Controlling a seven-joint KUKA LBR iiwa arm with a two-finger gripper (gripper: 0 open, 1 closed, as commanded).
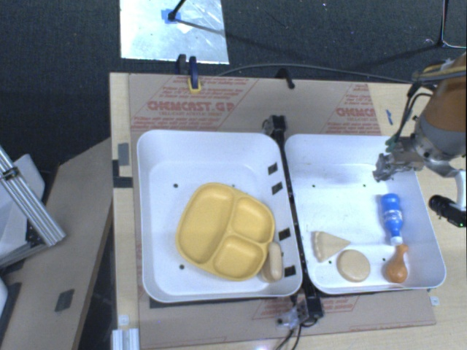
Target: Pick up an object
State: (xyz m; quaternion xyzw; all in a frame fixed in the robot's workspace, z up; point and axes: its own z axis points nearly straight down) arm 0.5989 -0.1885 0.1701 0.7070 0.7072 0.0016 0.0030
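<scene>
In the right bin (343, 159) lie a small blue and white bottle (391, 216), a brown pear-shaped toy (396, 266), a round tan cookie (354, 265) and a pale wedge-shaped piece (327, 244). The left bin (204, 152) holds a yellow divided plate (225, 230) with a tan bread-like piece (273, 262) against its right rim. My gripper (384, 168) hangs over the right bin's far right side, above and just behind the blue bottle. I see nothing between its fingers.
A black clamp strip (286, 195) runs down the seam between the two bins. The bench's cardboard surface (211, 100) surrounds both bins. A metal frame piece (25, 203) stands at the far left, off the bench.
</scene>
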